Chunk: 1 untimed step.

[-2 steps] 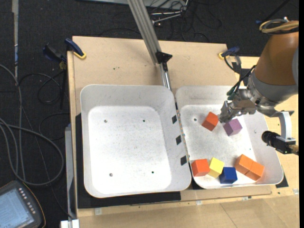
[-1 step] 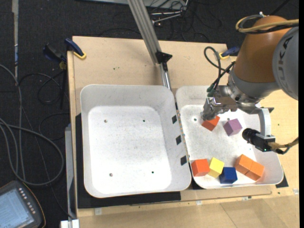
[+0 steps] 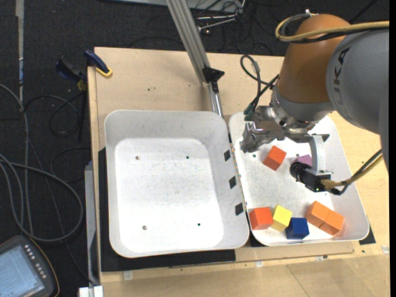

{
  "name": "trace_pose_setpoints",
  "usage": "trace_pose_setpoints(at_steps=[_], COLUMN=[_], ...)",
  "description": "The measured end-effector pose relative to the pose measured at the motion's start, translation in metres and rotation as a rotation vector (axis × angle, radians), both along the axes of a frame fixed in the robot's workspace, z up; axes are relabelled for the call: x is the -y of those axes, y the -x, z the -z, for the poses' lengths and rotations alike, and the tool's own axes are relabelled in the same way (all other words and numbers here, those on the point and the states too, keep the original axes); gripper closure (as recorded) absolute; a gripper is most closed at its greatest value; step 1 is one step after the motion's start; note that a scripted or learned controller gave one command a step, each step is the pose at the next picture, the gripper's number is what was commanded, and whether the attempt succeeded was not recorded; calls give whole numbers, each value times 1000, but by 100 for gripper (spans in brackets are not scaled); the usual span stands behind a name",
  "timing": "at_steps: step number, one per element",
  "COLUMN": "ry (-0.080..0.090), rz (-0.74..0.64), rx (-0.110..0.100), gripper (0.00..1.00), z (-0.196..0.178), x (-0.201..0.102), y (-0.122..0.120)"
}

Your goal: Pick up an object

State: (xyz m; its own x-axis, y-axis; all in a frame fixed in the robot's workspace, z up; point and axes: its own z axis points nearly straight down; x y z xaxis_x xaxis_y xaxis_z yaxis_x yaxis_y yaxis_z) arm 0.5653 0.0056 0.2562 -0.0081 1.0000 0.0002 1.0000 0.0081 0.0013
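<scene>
Camera view: gripper (image 3: pixel 267 142) sits low over the far part of the right bin (image 3: pixel 354 210), arm (image 3: pixel 322 54) coming in from the right with the orange band above the wrist. Finger state: cannot tell, the wrist body and cabling hide the tips from this angle. Nothing visibly held. Closest candidate is an orange block (image 3: pixel 274 158), tilted, just near-side of the gripper, apparently resting on the bin floor, not lifted. Just right of it a small purple piece (image 3: pixel 303 161) pokes out beside a black fitting on the wrist, mostly hidden. Judgement: pick not done yet; arm is positioned at or close to the grasp point, so what's left is close on a block, lift, confirm it comes up clear. Count in the right bin: three orange blocks (the tilted one, a second orange block (image 3: pixel 261 218) at the near-left corner, a larger orange block (image 3: pixel 325 218) near-right), one yellow block (image 3: pixel 281 217), one blue block (image 3: pixel 297 228), one purple piece. Yellow and blue touch each other, with the near-left orange right beside them. Left bin (image 3: pixel 117 135) has only specks on the floor. Two bins total, side by side on the bench (image 3: pixel 154 79).
</scene>
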Motion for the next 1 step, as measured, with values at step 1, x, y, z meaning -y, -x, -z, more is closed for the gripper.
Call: trace_pose_setpoints(at_steps=[1], ry=[-2], rz=[-1], rx=[0], gripper=[100], z=[-2], x=[-58], y=[-3])
